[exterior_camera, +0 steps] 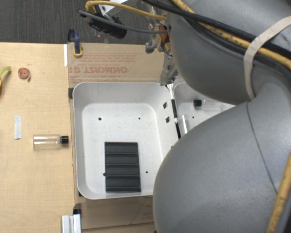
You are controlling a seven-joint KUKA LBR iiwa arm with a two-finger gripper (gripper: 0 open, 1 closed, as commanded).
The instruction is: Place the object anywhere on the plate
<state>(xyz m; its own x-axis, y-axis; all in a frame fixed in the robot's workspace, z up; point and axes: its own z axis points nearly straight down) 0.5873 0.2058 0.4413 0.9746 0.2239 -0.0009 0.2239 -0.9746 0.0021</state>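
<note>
Arm (233, 115) covers the right half of the frame; gripper hidden behind its bulk, so clenched or released: cannot tell. Judged progress: placement not confirmed; the dark ribbed plate (121, 167) lies lower centre in the left bin (87, 130) with nothing on it; which object is meant cannot be identified. Count: two bins, the right bin (203, 93) mostly covered; one plate; one clear bottle (49, 140) at mid left on the bench (29, 188).
</note>
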